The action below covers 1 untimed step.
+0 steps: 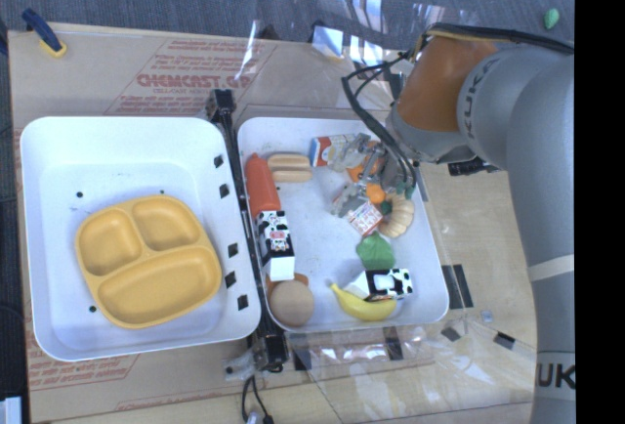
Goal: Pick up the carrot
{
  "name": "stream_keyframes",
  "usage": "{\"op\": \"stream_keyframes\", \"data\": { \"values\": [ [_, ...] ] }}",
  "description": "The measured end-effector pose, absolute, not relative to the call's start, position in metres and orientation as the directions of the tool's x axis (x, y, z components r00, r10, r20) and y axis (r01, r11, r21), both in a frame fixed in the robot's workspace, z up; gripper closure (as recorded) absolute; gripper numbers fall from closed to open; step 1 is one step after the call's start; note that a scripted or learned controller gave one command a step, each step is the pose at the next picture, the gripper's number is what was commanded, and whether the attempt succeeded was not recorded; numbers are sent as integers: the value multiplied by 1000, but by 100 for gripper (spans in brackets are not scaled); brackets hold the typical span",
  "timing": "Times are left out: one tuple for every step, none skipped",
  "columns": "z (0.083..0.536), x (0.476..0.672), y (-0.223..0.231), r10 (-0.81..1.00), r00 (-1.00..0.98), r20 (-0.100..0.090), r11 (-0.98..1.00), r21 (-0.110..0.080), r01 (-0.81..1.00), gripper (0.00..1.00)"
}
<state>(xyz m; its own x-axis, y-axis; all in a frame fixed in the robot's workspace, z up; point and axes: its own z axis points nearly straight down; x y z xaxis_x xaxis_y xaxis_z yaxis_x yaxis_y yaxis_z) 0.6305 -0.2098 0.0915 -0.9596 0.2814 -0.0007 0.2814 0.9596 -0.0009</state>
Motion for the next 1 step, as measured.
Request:
{"op": "stream_keyframes", "data": {
  "values": [
    [105,634,-209,273,-962,-8,962,-2,273,100]
  ]
}}
